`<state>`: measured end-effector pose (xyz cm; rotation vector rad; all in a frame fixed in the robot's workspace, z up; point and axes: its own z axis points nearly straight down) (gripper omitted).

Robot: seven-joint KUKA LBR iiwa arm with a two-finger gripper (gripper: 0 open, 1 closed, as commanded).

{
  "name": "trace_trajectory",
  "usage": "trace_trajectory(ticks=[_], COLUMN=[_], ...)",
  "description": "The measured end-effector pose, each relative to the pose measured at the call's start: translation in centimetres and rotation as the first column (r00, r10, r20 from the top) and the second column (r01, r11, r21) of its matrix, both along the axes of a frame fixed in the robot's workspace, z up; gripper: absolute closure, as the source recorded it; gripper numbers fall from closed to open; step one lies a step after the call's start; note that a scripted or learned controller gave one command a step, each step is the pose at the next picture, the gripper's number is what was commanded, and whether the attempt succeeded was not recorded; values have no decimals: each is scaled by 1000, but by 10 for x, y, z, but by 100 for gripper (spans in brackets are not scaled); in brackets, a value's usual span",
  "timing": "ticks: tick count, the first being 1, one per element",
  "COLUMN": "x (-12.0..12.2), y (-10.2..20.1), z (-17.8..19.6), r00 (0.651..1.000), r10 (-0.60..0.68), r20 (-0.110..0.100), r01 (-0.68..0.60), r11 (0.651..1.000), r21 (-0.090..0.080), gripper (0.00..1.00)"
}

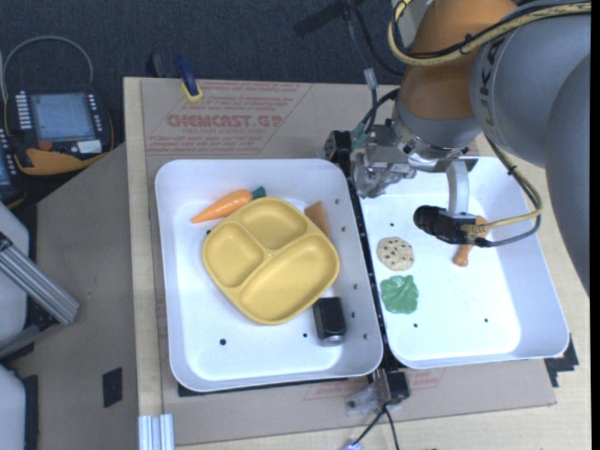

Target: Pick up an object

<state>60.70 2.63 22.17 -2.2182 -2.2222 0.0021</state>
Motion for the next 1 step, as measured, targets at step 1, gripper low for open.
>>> trace_trajectory(ticks=[1], x=[-19], y=[50], z=[1], r00=[1000], r10=[1], r20=[-1], r01=[-1], r11=[1000], r21=[0], gripper=[100])
